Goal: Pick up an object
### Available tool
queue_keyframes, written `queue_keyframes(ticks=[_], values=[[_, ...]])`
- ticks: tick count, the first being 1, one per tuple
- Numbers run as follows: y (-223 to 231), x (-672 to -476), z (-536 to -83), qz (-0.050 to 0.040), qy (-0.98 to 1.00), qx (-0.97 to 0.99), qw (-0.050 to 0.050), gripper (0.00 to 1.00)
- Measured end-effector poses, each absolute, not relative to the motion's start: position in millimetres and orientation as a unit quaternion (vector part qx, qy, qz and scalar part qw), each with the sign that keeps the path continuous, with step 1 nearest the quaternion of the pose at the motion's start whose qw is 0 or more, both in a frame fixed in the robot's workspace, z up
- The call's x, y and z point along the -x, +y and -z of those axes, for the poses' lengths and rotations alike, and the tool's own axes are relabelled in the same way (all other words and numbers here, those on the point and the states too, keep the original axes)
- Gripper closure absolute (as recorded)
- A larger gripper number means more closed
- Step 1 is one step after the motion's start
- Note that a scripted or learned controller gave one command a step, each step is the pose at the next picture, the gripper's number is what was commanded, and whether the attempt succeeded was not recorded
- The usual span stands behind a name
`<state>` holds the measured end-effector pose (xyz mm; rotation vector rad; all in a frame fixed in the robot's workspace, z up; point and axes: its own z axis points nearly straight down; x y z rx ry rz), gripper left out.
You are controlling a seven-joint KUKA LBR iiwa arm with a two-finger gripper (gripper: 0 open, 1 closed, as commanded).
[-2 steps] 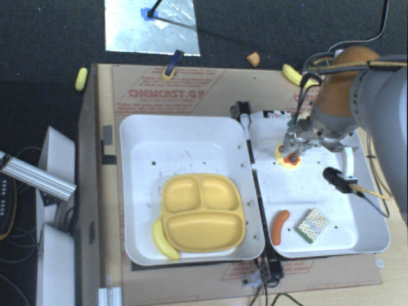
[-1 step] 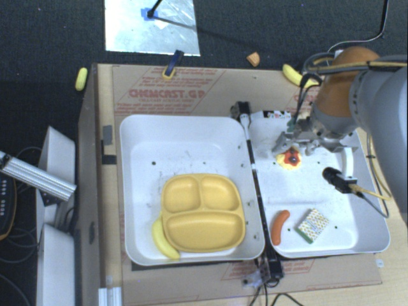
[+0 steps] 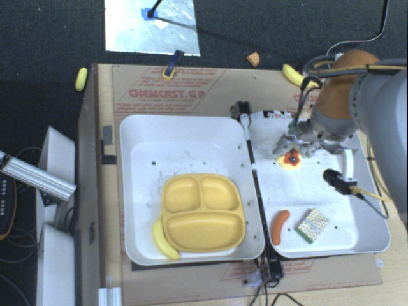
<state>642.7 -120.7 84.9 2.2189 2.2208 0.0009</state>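
A small red and yellow object (image 3: 291, 160) is seen in the right bin (image 3: 370, 234) towards 11 o'clock, directly under the gripper (image 3: 294, 146). Nearer 6 o'clock an orange sausage (image 3: 279, 226) and a patterned block (image 3: 312, 224) are found. A yellow divided plate (image 3: 203, 211) and a banana (image 3: 163, 240) are held in the left bin (image 3: 137, 171). The arm (image 3: 357, 101) is bent downwards from 3 o'clock; whether anything is gripped cannot be told.
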Motion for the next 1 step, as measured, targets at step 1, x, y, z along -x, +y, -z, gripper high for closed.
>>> queue_keyframes(ticks=[1], values=[[-120.9,-644.8,-98.1,-0.0021,0.708,-0.706,0.003,1.0]])
